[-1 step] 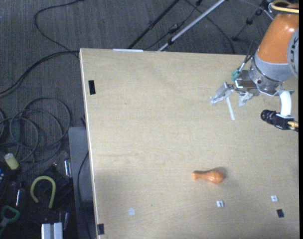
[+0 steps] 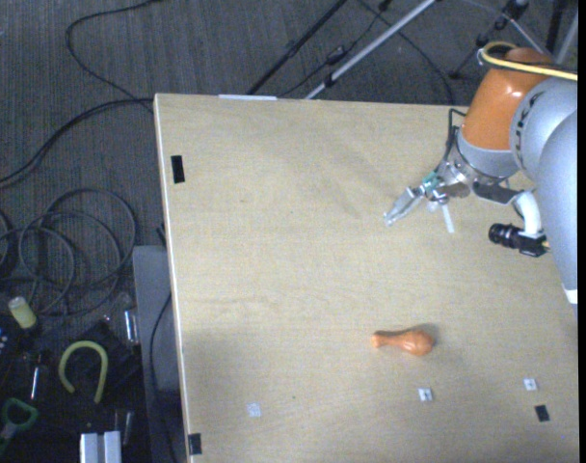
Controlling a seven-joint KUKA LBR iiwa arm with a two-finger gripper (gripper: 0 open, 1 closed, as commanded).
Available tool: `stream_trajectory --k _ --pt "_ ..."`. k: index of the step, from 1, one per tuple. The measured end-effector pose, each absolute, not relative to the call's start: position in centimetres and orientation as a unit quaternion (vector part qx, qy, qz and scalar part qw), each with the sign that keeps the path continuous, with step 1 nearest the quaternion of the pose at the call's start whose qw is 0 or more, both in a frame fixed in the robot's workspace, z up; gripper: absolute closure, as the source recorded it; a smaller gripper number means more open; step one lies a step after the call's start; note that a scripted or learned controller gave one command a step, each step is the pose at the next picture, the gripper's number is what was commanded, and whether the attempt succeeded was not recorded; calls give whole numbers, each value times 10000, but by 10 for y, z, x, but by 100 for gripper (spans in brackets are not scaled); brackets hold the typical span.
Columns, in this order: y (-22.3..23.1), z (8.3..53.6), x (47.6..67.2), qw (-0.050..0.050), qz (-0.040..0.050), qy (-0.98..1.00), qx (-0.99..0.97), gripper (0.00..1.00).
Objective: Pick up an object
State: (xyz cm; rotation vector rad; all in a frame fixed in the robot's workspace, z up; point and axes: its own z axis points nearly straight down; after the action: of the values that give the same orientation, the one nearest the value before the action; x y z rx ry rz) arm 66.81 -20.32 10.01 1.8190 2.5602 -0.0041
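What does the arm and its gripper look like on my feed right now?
The arm is light grey with a rounded orange band above the wrist and a yellow cable looping over its top. A small black fitting juts from its side. The gripper is slim and silvery metal with a touch of green near its base.

From my remote seat, the gripper [image 2: 423, 208] hangs over the right part of the bench [image 2: 274, 258], its fingers spread apart. A small object [image 2: 405, 340] lies on the bench nearer the camera, well apart from the gripper.
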Motion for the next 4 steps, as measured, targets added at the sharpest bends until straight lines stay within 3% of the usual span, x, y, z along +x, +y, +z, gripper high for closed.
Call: stream_trajectory --k 1,2,3,4 --pt "-155 84 668 0 -8 8322 5545 0" --pt "-154 93 669 6 -2 8322 5545 100" --pt "-139 308 669 9 -5 7972 6037 100" --pt "-97 232 668 -3 -11 7924 6100 100"
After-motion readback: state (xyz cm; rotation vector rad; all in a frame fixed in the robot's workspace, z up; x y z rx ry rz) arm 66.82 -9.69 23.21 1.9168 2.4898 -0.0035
